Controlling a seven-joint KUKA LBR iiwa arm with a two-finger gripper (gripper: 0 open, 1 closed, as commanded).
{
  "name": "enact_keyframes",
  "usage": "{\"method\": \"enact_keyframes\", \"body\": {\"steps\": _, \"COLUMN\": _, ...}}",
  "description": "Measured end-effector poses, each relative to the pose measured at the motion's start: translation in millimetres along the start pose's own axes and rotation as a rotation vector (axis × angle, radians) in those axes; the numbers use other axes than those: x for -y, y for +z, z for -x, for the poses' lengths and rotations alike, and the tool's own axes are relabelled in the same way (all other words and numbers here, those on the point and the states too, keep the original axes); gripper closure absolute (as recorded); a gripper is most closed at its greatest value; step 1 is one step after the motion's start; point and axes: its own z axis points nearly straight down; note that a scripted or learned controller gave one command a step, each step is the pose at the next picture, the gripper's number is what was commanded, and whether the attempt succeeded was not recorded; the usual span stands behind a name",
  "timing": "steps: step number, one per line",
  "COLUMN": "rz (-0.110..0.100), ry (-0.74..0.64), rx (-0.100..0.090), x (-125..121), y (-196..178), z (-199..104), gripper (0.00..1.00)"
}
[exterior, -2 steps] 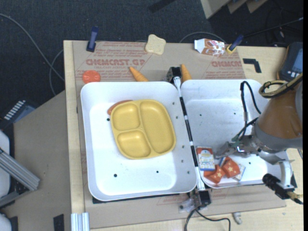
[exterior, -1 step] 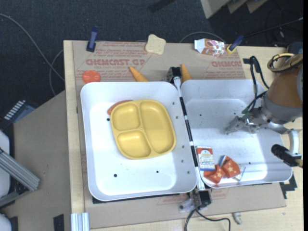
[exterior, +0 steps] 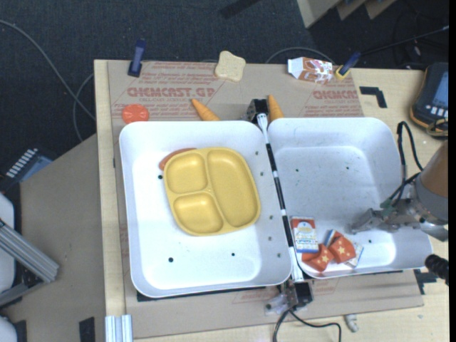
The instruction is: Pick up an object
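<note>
The right bin [exterior: 335,148] holds a small white, orange and blue carton [exterior: 305,235] near its front left corner. Beside the carton lie red pieces with a star mark [exterior: 335,251]. My gripper [exterior: 365,221] hangs low over the right bin's front right part, just right of and above the red pieces, with nothing visibly in it. The left bin [exterior: 142,212] carries a yellow divided plate [exterior: 211,189], and a reddish thing [exterior: 171,159] peeks out from under the plate's back left edge.
Behind the bins on the cardboard lie a bread-shaped toy [exterior: 229,65], two orange carrot shapes [exterior: 204,110] [exterior: 275,107], an orange disc [exterior: 133,112], a blue clip [exterior: 137,55] and a crumpled packet [exterior: 311,68]. A handheld device [exterior: 433,105] sits at the far right.
</note>
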Motion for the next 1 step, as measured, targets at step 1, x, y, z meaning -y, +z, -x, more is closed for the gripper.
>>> {"method": "enact_keyframes", "body": {"steps": 1, "rz": 0.008, "ry": 0.001, "rx": 0.008, "x": -81.1, "y": -1.3, "z": -26.6, "gripper": 0.00}}
